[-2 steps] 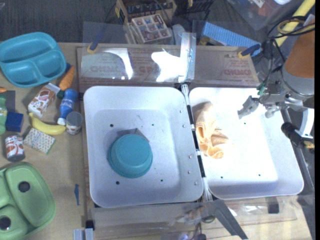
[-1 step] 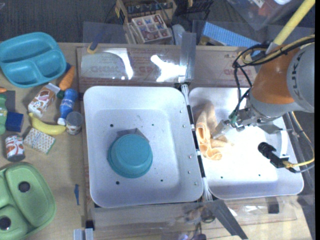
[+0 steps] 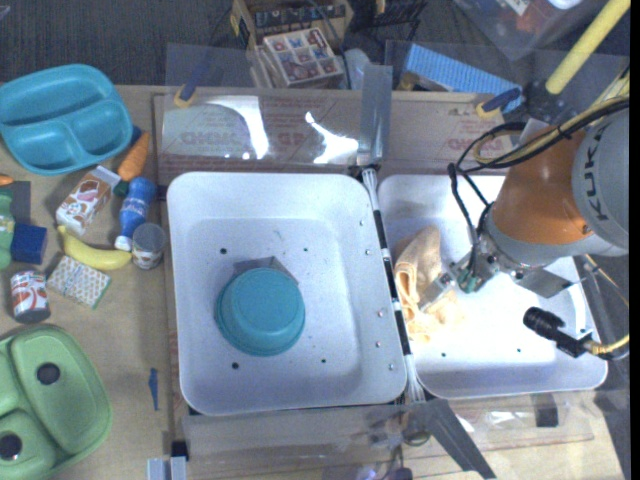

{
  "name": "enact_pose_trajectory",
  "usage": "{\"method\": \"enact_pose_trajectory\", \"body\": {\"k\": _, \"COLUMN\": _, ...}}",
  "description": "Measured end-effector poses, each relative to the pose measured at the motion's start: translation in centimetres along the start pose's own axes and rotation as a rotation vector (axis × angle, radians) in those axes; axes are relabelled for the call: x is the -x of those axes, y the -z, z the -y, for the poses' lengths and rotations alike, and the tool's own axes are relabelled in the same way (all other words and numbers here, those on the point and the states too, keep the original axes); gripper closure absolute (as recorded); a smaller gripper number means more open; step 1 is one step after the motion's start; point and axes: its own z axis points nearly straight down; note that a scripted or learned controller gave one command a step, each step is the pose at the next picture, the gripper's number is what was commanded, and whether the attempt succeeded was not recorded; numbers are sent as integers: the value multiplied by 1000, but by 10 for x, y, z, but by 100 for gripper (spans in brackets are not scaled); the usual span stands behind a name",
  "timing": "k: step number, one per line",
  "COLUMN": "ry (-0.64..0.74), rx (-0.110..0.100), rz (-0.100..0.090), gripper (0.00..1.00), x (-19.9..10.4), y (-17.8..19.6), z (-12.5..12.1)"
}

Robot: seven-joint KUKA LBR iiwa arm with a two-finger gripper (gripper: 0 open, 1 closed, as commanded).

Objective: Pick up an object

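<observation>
Gripper (image 3: 462,276) low in the right-hand shallow white bin (image 3: 500,363), down at the end of the grey arm with its orange band (image 3: 535,213), and it sits just beside a crumpled tan-and-yellow cloth (image 3: 420,268) bunched against that bin's left wall. Is it open, is it closed? I cannot tell; the tip is small, dark and half lost in the glare off the bin floor, and nothing can be made out between it and the cloth. So no claim of a hold here.

That cloth looks the likeliest target, being the thing nearest the tool. By my reading it is light and soft, with no stiffness at all, so it will sag and drape rather than lift as one piece. A ridge or raised fold near the upper part of the bundle would be the place to pinch, not the flat trailing edge at the bottom, which could slip free. Pinching too shallow is the risk: a thin layer may slide out as the arm rises.

Over in the left-hand white bin (image 3: 200,228) sits a round teal plastic bowl (image 3: 261,311), upturned, well apart from the arm. Smooth and domed, it would be a slippery thing to grab from above.
</observation>
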Motion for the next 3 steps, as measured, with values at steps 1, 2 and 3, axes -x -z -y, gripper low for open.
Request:
{"method": "enact_pose_trajectory", "body": {"k": 1, "ry": -280, "rx": -4, "rz": -2, "gripper": 0, "x": 31, "y": -2, "z": -31}}
{"method": "enact_pose_trajectory", "body": {"k": 2, "ry": -282, "rx": 2, "rz": 0, "gripper": 100, "x": 32, "y": 9, "z": -32}}
{"method": "enact_pose_trajectory", "body": {"k": 3, "ry": -283, "rx": 2, "rz": 1, "gripper": 0, "x": 32, "y": 10, "z": -32}}
